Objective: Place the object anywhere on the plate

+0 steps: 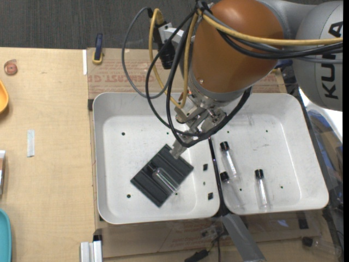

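A black rectangular plate (pixel 155 182) lies tilted in the left white bin (pixel 109 146), near its middle. A clear tube (pixel 165 179) rests across the plate's top face. My gripper (pixel 180 145) hangs under the orange wrist, just above the plate's upper right corner and a little up and right of the tube. Nothing shows in its grasp. The wrist and looping cables hide the bin's back right part.
Two clear tubes with black caps (pixel 228 160) (pixel 260 188) lie in the right bin (pixel 305 146). Small black bits (pixel 206 167) sit near the divider between the bins. A wooden bench (pixel 43 146) stretches to the left, and a blue clamp (pixel 98 46) stands behind the bins.
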`<state>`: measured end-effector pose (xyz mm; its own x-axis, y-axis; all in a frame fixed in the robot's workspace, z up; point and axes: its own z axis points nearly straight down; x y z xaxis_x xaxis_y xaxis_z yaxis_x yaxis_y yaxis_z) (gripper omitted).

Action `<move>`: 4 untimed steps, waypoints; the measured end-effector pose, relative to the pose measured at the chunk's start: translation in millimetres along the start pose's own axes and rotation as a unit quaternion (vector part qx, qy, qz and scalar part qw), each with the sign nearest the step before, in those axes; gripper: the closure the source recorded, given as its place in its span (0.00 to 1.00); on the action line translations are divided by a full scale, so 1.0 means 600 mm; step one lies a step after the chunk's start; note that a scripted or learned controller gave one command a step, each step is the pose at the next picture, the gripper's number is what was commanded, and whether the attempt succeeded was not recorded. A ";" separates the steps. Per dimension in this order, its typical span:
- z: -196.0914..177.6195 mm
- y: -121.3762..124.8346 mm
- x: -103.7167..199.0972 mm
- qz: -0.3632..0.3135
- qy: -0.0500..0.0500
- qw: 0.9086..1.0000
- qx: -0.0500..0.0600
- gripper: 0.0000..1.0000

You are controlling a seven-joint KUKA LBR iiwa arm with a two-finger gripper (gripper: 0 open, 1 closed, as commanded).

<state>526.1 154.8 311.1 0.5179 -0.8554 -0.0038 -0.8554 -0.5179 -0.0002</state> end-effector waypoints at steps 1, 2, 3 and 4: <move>-0.141 -0.132 0.000 0.080 0.000 0.997 0.001 0.00; 0.081 -0.254 0.010 0.157 0.000 0.988 0.001 0.00; -0.062 -0.254 0.011 -0.111 0.000 0.994 0.002 0.00; -0.074 -0.255 0.015 -0.106 -0.003 0.994 0.002 1.00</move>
